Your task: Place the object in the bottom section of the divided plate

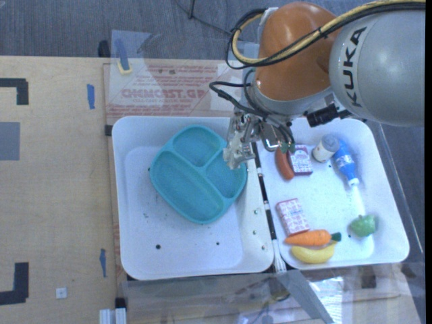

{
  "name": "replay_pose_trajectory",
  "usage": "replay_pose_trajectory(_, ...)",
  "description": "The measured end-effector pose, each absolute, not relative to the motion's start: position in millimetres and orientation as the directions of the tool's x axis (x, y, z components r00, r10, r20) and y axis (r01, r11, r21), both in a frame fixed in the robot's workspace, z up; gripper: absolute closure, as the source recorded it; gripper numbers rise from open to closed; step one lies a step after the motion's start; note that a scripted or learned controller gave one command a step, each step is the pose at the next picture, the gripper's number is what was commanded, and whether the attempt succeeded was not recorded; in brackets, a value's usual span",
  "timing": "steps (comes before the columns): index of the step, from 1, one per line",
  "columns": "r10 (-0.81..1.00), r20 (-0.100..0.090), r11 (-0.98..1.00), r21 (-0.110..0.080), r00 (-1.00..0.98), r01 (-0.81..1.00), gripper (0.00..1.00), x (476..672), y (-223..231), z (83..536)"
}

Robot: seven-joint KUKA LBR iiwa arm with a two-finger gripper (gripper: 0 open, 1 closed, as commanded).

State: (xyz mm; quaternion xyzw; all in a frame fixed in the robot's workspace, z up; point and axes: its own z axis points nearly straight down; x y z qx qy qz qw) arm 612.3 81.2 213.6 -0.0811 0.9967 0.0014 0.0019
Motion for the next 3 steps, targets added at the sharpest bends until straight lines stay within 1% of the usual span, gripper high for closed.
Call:
replay_pose_trajectory(1,0.082,0.002,0.997,0.001,-0.997,0.082,1.00,532.1,105,141)
replay_pose_trajectory(2,0.119,-0.002,0.993,0.001,-0.993,0.119,1.00,566.8,46,281)
replay_pose_trajectory(3,0.015,-0.002,1.000,0.001,-1.000,0.015,1.00,628.0,11,435)
